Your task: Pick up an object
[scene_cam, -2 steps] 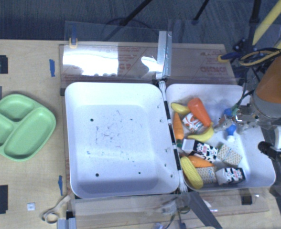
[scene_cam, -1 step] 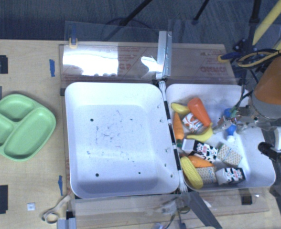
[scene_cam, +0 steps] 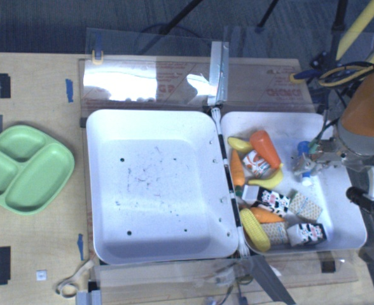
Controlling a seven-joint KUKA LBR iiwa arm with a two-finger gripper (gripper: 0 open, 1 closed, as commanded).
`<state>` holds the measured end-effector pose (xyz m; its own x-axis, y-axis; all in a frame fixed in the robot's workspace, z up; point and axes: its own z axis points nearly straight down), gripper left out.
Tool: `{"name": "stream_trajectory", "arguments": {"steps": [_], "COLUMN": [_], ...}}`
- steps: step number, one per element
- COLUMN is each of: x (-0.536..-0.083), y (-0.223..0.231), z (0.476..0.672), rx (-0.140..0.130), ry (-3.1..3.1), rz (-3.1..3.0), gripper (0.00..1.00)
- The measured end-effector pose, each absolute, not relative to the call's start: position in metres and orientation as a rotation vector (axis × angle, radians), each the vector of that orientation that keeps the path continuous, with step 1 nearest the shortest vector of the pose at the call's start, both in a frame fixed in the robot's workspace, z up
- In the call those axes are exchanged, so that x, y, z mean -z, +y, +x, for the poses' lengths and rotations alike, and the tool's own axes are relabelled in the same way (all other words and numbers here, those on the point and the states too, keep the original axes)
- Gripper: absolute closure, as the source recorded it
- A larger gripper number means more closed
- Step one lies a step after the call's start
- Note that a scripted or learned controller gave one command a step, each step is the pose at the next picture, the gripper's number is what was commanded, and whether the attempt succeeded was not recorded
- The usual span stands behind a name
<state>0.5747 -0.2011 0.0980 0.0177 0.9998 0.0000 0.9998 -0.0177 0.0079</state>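
Note:
The right bin (scene_cam: 349,224) holds a heap of toy food along its left side. In it are a yellow banana (scene_cam: 240,143), an orange carrot (scene_cam: 265,146), a red-and-white carton (scene_cam: 257,164), a cow-patterned carton (scene_cam: 274,201), an ear of corn (scene_cam: 255,229) and a second cow-patterned carton (scene_cam: 308,234). My gripper (scene_cam: 305,162) hangs over the bin's upper right part, right of the carrot and apart from the heap. A blue fitting shows on it. Nothing can be seen held in it.
The left bin (scene_cam: 104,129) lies beside the right one, their rims meeting at the middle. A green divided plate (scene_cam: 25,168) rests on the bench at far left. Clear panels (scene_cam: 149,75) stand behind the bins. Scissors (scene_cam: 72,281) lie at the front left.

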Motion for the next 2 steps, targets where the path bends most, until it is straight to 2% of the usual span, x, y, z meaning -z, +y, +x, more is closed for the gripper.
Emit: {"name": "stream_trajectory", "arguments": {"steps": [1, 2], "x": [-0.1144, -0.1242], "y": [-0.1978, -0.1977], "z": [0.5327, 0.5333], "rx": [0.0, -0.002], "ry": [2.055, 2.054], "rz": [2.38, 2.379], "gripper": [1.0, 1.0]}}
